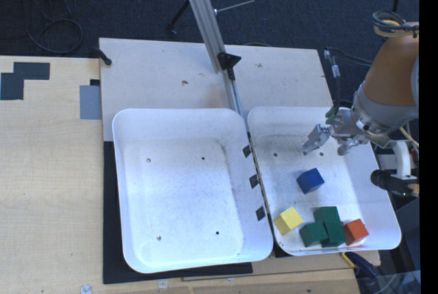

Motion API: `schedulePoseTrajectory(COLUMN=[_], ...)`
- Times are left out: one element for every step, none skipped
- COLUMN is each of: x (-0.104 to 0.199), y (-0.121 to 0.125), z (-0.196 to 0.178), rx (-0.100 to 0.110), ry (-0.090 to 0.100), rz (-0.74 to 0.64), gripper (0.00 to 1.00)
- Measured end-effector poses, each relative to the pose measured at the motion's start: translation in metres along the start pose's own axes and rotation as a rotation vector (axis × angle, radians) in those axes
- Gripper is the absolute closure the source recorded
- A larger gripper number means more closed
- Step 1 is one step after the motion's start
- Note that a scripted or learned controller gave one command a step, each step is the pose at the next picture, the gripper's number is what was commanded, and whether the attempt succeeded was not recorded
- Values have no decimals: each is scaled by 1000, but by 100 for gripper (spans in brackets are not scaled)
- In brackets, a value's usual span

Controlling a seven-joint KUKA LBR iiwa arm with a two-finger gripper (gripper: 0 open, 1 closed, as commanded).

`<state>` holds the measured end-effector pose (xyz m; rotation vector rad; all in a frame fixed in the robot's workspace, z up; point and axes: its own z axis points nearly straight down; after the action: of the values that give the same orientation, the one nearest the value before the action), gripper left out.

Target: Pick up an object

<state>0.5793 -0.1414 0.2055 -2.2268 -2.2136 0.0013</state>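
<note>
End effector (327,139) hangs over the right bin (274,123), upper part, arm (390,84) coming in from the right w/ the orange band above the wrist. Fingers look spread apart, nothing between them; tips sit above bare bin floor, well apart from the blocks.

Near to far: at the right bin's front edge, a cluster — yellow block (288,220) on the left, green blocks (323,225) in the middle, touching each other, orange-red block (355,231) just beside them on the right. Yellow one sits apart from the green by a small gap. Farther back, blue block (310,180) lies alone mid-bin, btwn the cluster and the end effector, not touching either.

Left bin (126,149) sits alongside, rims nearly meeting. Behind both bins, a white board (157,74) on the table (48,163), w/ a slanted aluminium rail (203,12) rising toward the back.
</note>
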Motion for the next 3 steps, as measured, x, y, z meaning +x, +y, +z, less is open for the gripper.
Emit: schedulePoseTrajectory(x=[0, -2, 46], y=[-13, -11, 57], z=[103, 90, 82], rx=[10, 3, -4], ry=[2, 1, 1], rz=[-5, 2, -12], gripper=[0, 100, 100])
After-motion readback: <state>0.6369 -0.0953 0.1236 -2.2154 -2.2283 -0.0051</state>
